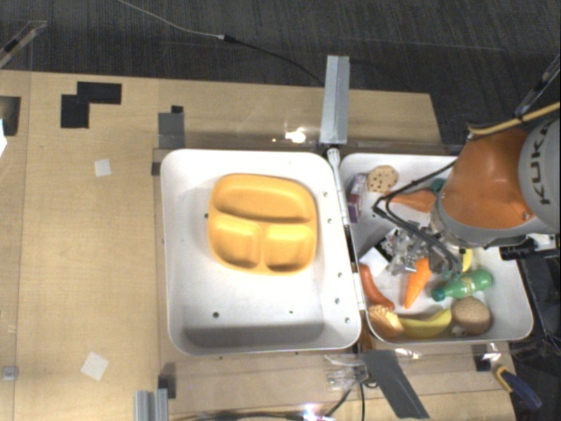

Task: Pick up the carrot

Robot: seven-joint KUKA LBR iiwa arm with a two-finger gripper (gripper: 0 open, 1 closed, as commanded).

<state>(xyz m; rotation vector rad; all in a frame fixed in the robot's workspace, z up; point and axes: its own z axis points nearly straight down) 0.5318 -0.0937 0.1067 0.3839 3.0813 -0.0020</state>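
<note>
- The carrot lies in the right bin, near its middle, slanted with the thick end up by the gripper and the thin tip pointing down toward the banana.
- The gripper sits right over the carrot's upper end, under the grey and orange arm. Whether the jaws are spread or closed I cannot tell, as the metal parts blur together there, and nothing shows the carrot held between them.
- It looks like a small toy carrot: most likely light, stiff and smooth, so it should lift easily but could slip or roll out of a loose pinch.
- The taper matters. A grip near the thin tip would probably squirt it out, so the thicker upper half, across its narrow width, seems the best place to take hold.
- Neighbours crowd it: a green bottle just to the right, a brown potato below that, a red piece to the left. The jaws could catch one of these.
- A cookie lies well apart at the top of the bin.
- The left bin holds a yellow divided tray.
</note>
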